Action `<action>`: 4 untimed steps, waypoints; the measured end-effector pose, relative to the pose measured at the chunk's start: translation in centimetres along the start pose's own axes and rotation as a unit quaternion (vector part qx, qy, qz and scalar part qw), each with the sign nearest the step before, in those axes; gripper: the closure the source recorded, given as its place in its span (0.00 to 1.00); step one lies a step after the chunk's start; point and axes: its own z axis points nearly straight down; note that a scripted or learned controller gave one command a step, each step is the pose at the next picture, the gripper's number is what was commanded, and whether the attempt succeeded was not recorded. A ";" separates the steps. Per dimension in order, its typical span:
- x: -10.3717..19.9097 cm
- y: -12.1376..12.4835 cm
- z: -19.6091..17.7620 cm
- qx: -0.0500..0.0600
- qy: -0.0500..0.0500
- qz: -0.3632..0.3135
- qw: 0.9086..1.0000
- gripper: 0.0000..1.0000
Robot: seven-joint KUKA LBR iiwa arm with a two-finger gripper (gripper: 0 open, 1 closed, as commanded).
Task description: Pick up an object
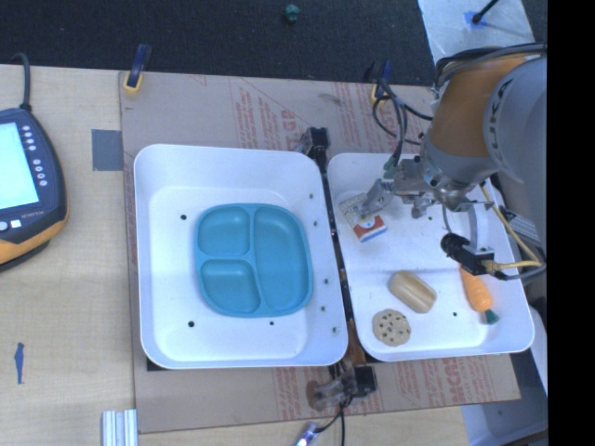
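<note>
Camera view | fingers (376,214) grip unclear | carton (369,229) just below, right bin (507,342)

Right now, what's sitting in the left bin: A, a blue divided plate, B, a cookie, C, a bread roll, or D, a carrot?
A: the blue divided plate lies in the left bin, while the cookie, carrot and bread roll are in the right bin.

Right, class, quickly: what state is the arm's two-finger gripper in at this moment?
Two-finger gripper: low in the right white bin, over a small red, white and blue carton; open or shut cannot be told.
</note>
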 end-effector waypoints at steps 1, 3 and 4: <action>-0.1 2.6 3.8 -0.003 0.000 -0.001 1.000 0.00; -0.3 2.1 3.8 -0.004 0.001 0.001 1.000 0.00; -0.1 4.3 3.8 -0.004 0.001 0.001 1.000 0.00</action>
